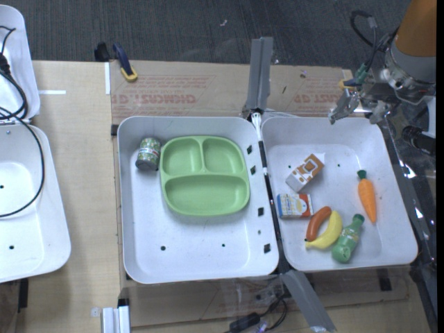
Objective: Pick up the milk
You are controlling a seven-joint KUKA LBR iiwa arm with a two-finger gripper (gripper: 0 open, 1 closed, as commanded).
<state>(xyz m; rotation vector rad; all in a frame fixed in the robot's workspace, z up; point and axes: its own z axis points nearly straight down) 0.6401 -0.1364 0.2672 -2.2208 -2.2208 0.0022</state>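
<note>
While gripper hovers above right bin's far rim, jaw state unclear; two cartons: milk mid-bin, second carton just nearer; labels unreadable. One carrot, banana, green bottle.

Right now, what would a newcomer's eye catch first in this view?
The green divided plate fills much of the left bin, a small can beside it. The right bin holds the clutter: milk carton, carrot, banana, green bottle. The gripper hovers above its far rim.
</note>
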